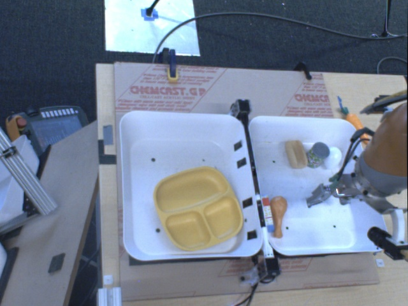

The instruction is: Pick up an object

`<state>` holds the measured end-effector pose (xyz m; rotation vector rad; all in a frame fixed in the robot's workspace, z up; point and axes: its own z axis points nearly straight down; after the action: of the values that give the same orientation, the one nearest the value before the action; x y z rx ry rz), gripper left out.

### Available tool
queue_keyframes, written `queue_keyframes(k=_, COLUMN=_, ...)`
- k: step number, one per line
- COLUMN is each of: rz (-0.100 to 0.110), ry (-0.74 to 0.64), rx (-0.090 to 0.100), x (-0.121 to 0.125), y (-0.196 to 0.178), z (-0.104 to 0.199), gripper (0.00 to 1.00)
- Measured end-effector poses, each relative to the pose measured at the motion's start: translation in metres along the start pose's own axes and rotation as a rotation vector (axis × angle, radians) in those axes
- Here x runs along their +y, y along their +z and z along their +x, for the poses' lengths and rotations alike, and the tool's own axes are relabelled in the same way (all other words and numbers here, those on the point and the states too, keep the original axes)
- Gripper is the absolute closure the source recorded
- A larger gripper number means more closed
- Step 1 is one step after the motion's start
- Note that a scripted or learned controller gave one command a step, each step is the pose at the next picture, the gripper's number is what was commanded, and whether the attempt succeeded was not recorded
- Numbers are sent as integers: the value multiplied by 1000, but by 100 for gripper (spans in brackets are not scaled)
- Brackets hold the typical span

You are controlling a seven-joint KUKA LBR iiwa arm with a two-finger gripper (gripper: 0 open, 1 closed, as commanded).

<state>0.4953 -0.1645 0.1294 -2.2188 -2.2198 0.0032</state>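
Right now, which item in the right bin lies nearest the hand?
The orange drumstick-shaped toy by the divider, just left of the hand; the tan block and grey can lie farther back.

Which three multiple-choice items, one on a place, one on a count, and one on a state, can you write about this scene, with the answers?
1. Where does the yellow tray lie?
A. in the left bin
B. in the right bin
C. on the cardboard outside the bins

2. How many compartments has the tray?
A. two
B. three
C. five

3. What does the pincer hold?
A. the drumstick
B. the bread
C. nothing that can be seen

Answers:
1. A, the tray rests on the left bin's floor, toward its near edge.
2. B, one long compartment lies above two smaller ones.
3. C, the pincer hangs over bare floor of the right bin, apart from the drumstick to its left and from the bread and the can behind it.
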Motion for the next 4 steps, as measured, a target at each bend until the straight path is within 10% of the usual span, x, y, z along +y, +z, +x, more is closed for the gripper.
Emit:
queue_keyframes(k=1, rz=-5, ry=0, rx=-1, x=1, y=46, z=0, gripper=0)
queue_keyframes(k=2, rz=-7, ry=-1, rx=-1, x=2, y=34, z=0, gripper=100)
queue_keyframes(k=4, rz=-10, ry=-4, rx=-3, x=5, y=-56, z=8, gripper=100)
